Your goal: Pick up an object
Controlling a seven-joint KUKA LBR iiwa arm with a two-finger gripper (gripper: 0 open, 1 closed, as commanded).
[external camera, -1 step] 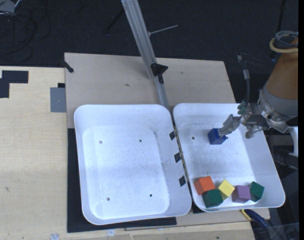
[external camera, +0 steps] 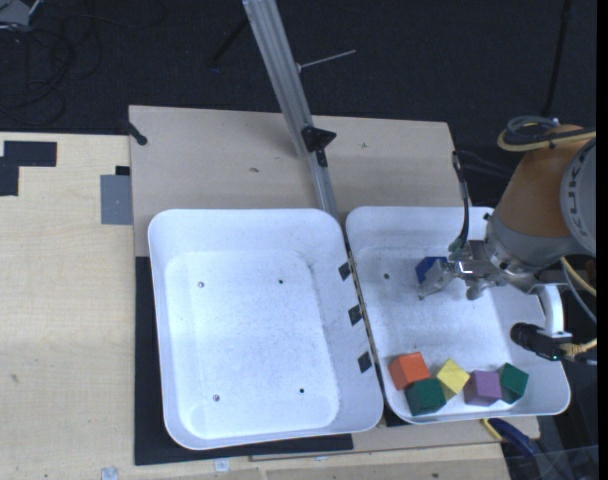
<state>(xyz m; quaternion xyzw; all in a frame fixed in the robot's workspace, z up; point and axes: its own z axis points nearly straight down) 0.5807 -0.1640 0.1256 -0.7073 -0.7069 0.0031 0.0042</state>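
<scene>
Two shallow white plastic bins are seen, the left bin [external camera: 246, 323] and the right bin [external camera: 404, 243], each speckled with small dark dots. A blue cube [external camera: 429, 268], an orange cube [external camera: 409, 369], a yellow cube [external camera: 452, 377], a purple cube [external camera: 483, 386] and two dark green cubes [external camera: 425, 397] [external camera: 514, 379] are shown. The grey robot arm [external camera: 554, 203] is marked by an orange band. The bench top [external camera: 234, 158] is coloured pale tan.

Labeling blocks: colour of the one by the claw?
Blue block, beside the claw; camera view.
</scene>
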